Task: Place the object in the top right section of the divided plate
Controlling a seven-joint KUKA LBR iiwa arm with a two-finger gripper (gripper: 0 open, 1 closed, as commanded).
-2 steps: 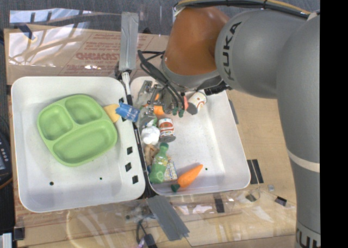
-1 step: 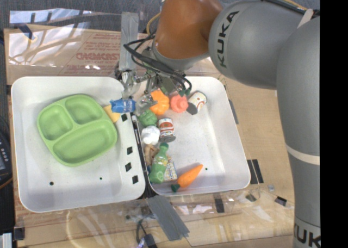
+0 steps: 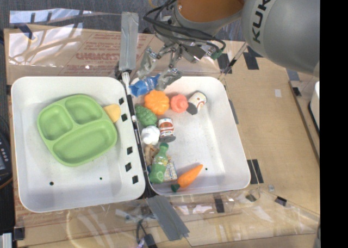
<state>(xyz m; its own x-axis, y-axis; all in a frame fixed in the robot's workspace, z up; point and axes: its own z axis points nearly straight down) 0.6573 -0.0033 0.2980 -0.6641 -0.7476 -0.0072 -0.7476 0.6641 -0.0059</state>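
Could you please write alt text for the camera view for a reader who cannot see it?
A grey and orange arm's gripper hangs over the right bin's far-left corner, above a blue item among toy foods. The left bin holds a green divided plate.

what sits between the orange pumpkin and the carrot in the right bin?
In the camera view, a small red-labelled can lies between the pumpkin and the carrot; below it, bare bin floor.

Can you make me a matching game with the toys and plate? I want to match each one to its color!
Things:
1. divided plate
2. pumpkin
3. carrot
4. bottle

Colors and places:
A. blue, under the claw
B. orange and long, near the front of the right bin
C. green, in the left bin
D. orange and round

Pairs: 1-C, 2-D, 3-B, 4-A
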